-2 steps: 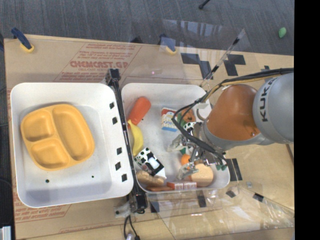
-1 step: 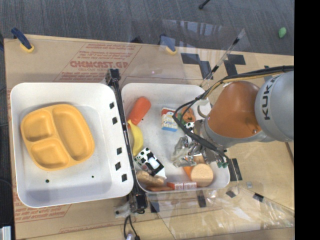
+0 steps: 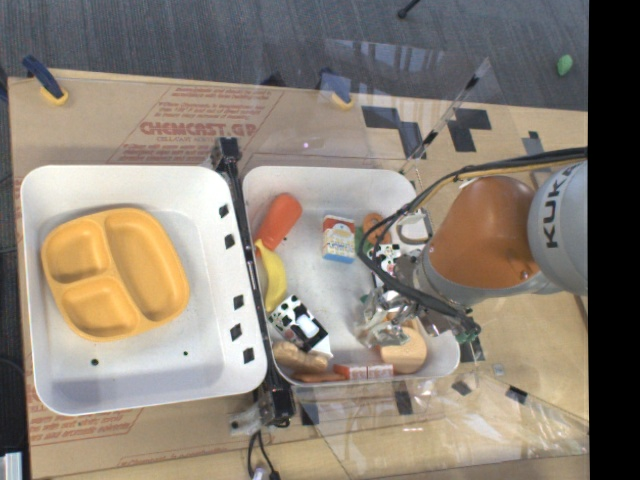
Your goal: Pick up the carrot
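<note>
While the grey arm (image 3: 560, 233) with its glossy orange band reaches in from the right, its gripper (image 3: 385, 318) hangs low over the right bin (image 3: 300, 183), near the front right corner; how far the jaws are open I cannot tell, and nothing visibly sits between them. Carrot (image 3: 279, 220): smooth, orange, tapered, lying tilted at the bin's back left, well apart from the gripper. Just below it is a curved yellow banana (image 3: 270, 276), then a black-and-white patterned block (image 3: 299, 322). A small printed carton (image 3: 339, 239) lies mid-bin, label too small to read. A tan wedge (image 3: 406, 353) sits just beside the gripper. Left bin (image 3: 120, 383), white plastic, holds a yellow three-compartment tray (image 3: 113, 271), matte, with rounded corners. Cardboard (image 3: 150, 118) under the bins reads "CHEMCAST" in red. Arm shows the letters "KU".
</note>
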Controlling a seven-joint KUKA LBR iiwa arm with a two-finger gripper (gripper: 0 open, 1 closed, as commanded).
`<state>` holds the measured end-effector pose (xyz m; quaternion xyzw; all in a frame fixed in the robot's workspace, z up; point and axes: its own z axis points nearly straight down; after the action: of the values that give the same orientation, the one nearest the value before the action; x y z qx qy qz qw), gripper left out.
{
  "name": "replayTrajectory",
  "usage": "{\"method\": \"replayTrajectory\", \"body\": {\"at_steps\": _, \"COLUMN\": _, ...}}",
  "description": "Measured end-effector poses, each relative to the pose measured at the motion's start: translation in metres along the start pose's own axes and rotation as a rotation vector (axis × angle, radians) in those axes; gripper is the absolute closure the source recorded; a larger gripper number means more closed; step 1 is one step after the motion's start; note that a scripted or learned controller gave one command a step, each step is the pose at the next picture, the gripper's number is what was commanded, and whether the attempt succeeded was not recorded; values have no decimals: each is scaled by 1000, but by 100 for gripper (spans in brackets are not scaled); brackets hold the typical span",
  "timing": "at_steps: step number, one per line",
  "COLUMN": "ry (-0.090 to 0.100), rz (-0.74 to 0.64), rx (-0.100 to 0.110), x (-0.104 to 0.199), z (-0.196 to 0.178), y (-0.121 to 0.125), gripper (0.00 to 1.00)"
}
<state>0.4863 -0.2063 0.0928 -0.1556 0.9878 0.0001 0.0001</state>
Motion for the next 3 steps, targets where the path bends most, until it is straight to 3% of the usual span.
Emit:
{"method": "replayTrajectory", "body": {"at_steps": 1, "ry": -7, "rz": -61, "rx": 5, "x": -1, "z": -72, "y": -4, "gripper": 100}}
{"method": "replayTrajectory", "body": {"at_steps": 2, "ry": -3, "rz": -61, "rx": 2, "x": 0, "z": -69, "y": -3, "gripper": 0}}
{"method": "replayTrajectory", "body": {"at_steps": 3, "ry": -2, "rz": -114, "rx": -2, "x": -9, "z": 2, "y": -6, "gripper": 0}}
